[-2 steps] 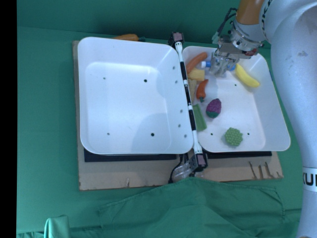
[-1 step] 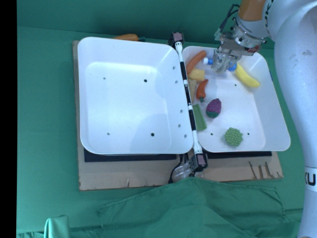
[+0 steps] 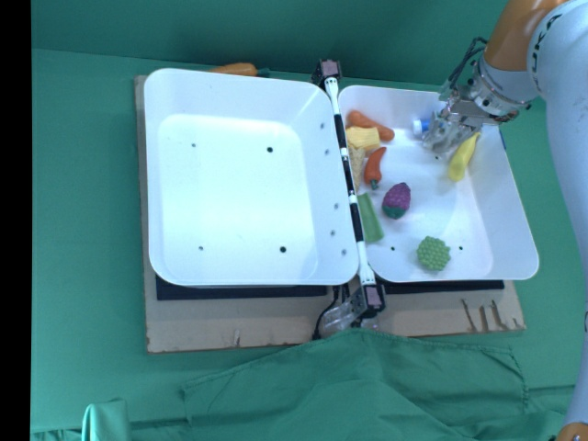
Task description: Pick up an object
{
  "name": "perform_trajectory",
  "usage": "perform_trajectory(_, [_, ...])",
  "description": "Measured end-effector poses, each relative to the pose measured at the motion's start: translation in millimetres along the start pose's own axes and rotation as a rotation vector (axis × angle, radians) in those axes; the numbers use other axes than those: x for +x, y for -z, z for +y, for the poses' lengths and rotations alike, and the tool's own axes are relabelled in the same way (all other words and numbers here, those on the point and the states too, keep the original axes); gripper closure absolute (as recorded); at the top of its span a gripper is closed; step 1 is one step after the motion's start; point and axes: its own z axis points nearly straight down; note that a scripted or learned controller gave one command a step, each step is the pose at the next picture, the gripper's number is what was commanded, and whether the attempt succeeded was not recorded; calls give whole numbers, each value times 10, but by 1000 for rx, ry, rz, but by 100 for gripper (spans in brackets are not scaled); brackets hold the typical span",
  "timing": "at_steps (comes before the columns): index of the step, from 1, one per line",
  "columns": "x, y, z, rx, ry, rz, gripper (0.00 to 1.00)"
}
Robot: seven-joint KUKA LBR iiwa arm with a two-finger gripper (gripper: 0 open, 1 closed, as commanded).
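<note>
The right bin (image 3: pixel 501 237) holds several toy foods: an orange carrot (image 3: pixel 370 124), a yellow piece (image 3: pixel 362 138), a red-orange pepper (image 3: pixel 374 164), a purple berry (image 3: pixel 397 199), a green stick (image 3: pixel 370 217), a bumpy green ball (image 3: pixel 434 254) and a yellow banana-like piece (image 3: pixel 462 156). A small blue and white object (image 3: pixel 422 125) lies at the bin's far side. My gripper (image 3: pixel 442 141) hangs low over the far right part of this bin, between the blue object and the yellow piece, close to both. Nothing is visibly held between its fingers.
The left bin (image 3: pixel 184 90) stands beside the right one, split from it by a black and white divider bar (image 3: pixel 347 168). An orange toy (image 3: pixel 234 68) lies outside behind the left bin. Green cloth (image 3: pixel 349 384) bunches at the front edge of the cardboard base.
</note>
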Motion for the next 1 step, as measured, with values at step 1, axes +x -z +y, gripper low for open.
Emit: perform_trajectory(1, [20,10,29,-15,5,-12,0])
